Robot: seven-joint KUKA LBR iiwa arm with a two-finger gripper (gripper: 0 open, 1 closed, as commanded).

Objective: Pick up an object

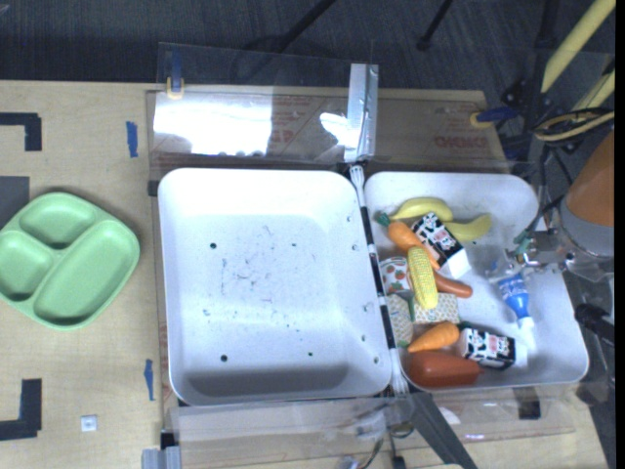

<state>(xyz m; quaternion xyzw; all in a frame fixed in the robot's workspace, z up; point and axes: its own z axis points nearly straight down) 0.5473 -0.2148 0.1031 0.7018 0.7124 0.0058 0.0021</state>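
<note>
The right bin [559, 358] holds a pile of toy food. A yellow banana [434, 208] lies at the back, with a carrot [403, 234] and a black-and-white bottle [437, 237] just in front of it. A corn cob [422, 276] rests mid-pile. Toward the front lie a second carrot [436, 336], another black-and-white bottle [487, 347] and a red sausage [443, 367]. A blue-and-white tube [515, 298] lies apart on the right side. My gripper [532, 251] hangs over that bin's right side, just above and behind the tube, with the orange-banded wrist [594, 191] behind it.
The left bin [264, 272] sits beside the right one, a raised rim between them. A green divided plate [64, 258] lies on the bench at far left. A clear panel [259, 117] stands behind the bins. Cables and yellow tubing [576, 37] crowd the back right.
</note>
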